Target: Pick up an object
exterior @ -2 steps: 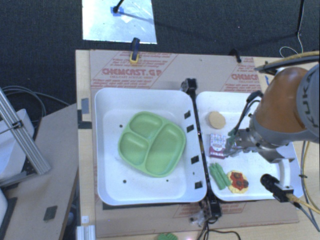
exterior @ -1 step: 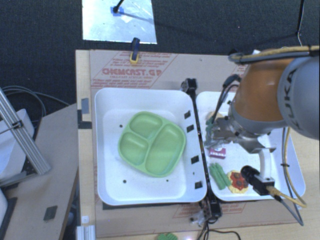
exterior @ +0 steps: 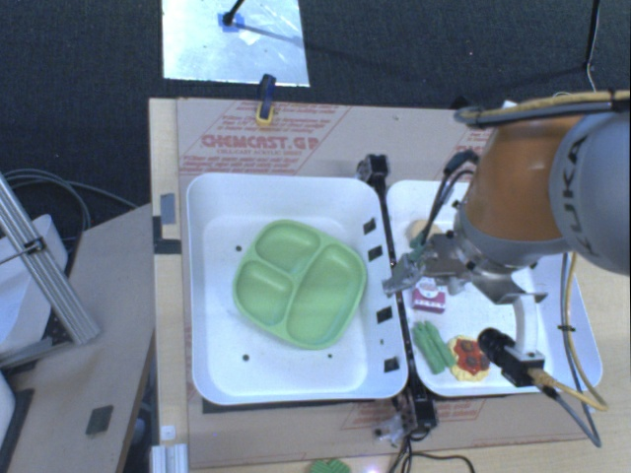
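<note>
A: Item one, right bin (exterior: 592, 348): one green toy bean pod (exterior: 431, 346), lying near the front wall, just beside one yellow-and-red toy food piece (exterior: 468, 356). Looks light, stiff plastic, likely slippery; best pinched across its narrow width.

B: Other stock?

A: One small white-and-pink packet (exterior: 429, 297) beside the claw (exterior: 404, 270); one pale rounded piece (exterior: 419, 231) further back. Left bin (exterior: 212, 372): one green divided plate (exterior: 300, 284), broad and awkward to pinch.

B: Claw condition?

A: Low over the right bin's left edge; released or clenched, I cannot tell. Nothing visibly held.

B: Bins on the counter (exterior: 246, 136)?

A: Two.
</note>
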### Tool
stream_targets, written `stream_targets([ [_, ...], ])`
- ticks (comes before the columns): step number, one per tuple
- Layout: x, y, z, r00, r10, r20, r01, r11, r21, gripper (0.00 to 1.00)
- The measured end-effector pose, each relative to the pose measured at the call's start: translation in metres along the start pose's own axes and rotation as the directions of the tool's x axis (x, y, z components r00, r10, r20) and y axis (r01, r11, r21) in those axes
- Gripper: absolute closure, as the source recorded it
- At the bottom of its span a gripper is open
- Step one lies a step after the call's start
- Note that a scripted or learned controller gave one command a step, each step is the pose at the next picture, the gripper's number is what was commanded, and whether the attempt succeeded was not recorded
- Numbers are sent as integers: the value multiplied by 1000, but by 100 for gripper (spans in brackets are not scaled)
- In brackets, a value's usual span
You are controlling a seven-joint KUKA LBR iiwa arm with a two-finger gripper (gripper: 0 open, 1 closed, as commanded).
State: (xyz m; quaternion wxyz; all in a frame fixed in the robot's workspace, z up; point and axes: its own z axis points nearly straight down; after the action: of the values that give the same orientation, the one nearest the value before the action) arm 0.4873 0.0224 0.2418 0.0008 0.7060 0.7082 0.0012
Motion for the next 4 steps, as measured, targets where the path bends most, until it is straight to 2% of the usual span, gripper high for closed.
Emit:
stream_targets([
  [1,0,60,32,1000,-3,2,3,1000,0,0],
  [2,88,30,59,1000,-9,-3,9,1000,6,0],
  [3,138,49,31,1000,-6,-2,6,1000,-2,0],
  [4,217,24,23,1000,-9,-3,9,1000,2,0],
])
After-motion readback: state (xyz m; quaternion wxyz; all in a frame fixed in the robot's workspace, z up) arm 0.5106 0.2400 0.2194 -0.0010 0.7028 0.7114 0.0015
